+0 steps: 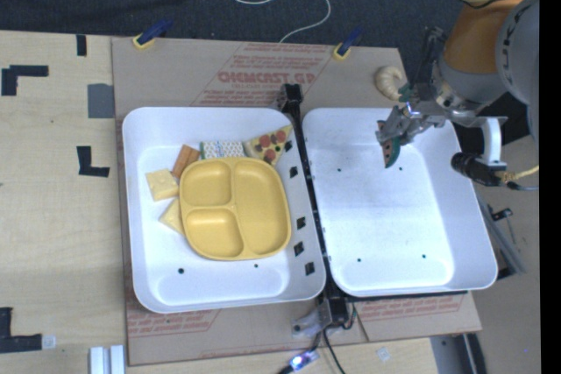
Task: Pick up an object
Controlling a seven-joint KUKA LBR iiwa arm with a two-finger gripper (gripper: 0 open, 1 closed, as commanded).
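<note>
Currently the gripper (392, 146) hangs over the far part of the right bin (456, 276), fingers closed on a small dark green object (389, 153). Left bin (145, 276) holds a yellow divided plate (235, 208) with flat pieces tucked under its far-left side.

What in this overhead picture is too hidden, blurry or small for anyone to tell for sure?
- End effector, camera view: a small dark blur; whether it is open, shut or carrying anything is unreadable.
- Flat pieces in the left bin: the yellow divided plate covers parts of them, so their full shapes and count are hidden.
- Patterned items behind the plate: too small to identify.
- Arm: cut off by the picture's right edge.
</note>
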